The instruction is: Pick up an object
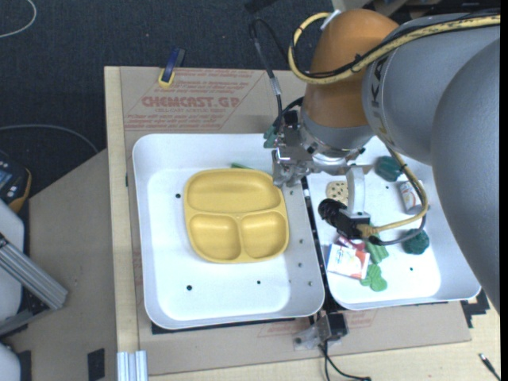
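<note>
From the overhead camera I see one yellow tray point(236, 214). It is moulded plastic with rounded corners and three compartments: a wide one on the far side and two smaller ones side by side on the near side. It lies flat in the left bin point(159, 236), towards the middle, with bare white floor around it.

The gripper point(288, 171) hangs over the tray's far right corner, right by the rim where the two bins meet. I cannot tell how far open it is, and I see nothing held in it. The arm point(444, 70) fills the upper right, with its orange band point(349, 46) above the wrist.

I count two bins. A green sliver point(240, 166) pokes out behind the tray's far edge. In the right bin point(421, 284) I make out six small things:
- a teal lump point(389, 167)
- a dotted disc point(337, 189)
- a pale tube point(409, 197)
- a dark green lump point(415, 243)
- a red-and-white packet point(345, 259)
- a green toy point(375, 276) touching that packet

The bins sit on a brown board point(198, 101) printed in red letters. A blue-and-yellow clip point(169, 68) sits at its far edge. Around the bench is a dark floor point(119, 14), and a metal rail point(32, 276) shows at the left.
</note>
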